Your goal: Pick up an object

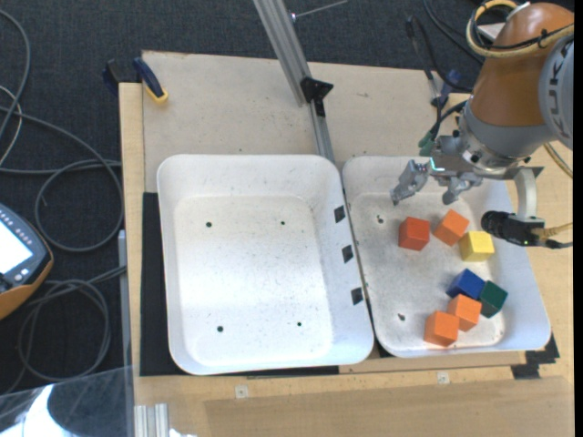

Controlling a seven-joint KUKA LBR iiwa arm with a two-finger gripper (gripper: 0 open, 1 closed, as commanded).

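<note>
Arm over right bin, gripper [432,178] fingers spread, pinching nothing, above the blocks.

Camera view: two shallow white plastic bins, matte and speckled with dark flecks, rounded corners, side by side on a pale wood bench [228,107]. Left bin [250,262] holds no blocks; right bin [387,280] holds seven small cubes, so no long axis to call. Red cube [414,234] sits just below the gripper, orange cube [450,227] beside it, yellow cube [476,245] touching that one's lower right. Lower cluster: blue cube [466,283], green cube [493,297], two more orange cubes [466,310] [442,328], packed close together. Grey arm with glossy orange band [515,71] comes in from the right, overhanging the bin's far right corner. Slanted metal pole [291,62] crosses the bench down to the gap between bins. Black cables [55,153] on dark carpet at left.
</note>
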